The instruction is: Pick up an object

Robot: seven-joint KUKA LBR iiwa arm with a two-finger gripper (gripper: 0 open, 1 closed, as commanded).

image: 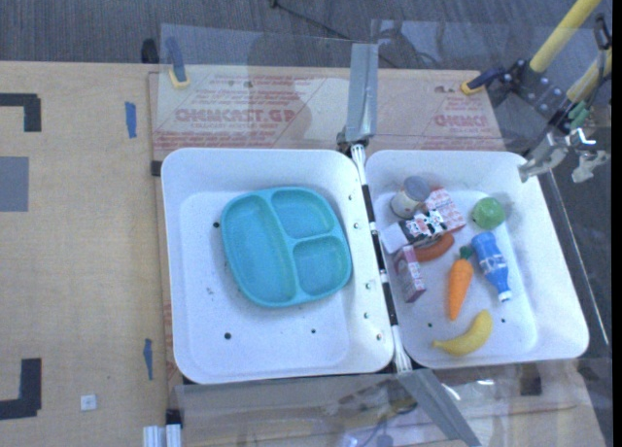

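Camera view from above: two white bins are seen side by side on the surface (78,270), the left bin (185,241) holding a teal divided plate (286,245) and the right bin (554,280) holding a banana (465,333), a carrot (458,285), a blue bottle (492,264), a green ball (489,212) and several small cartons (428,223). The claw (559,149) is seen at the upper right, above the right bin's far corner and clear of every object; whether it is open or closed cannot be told.
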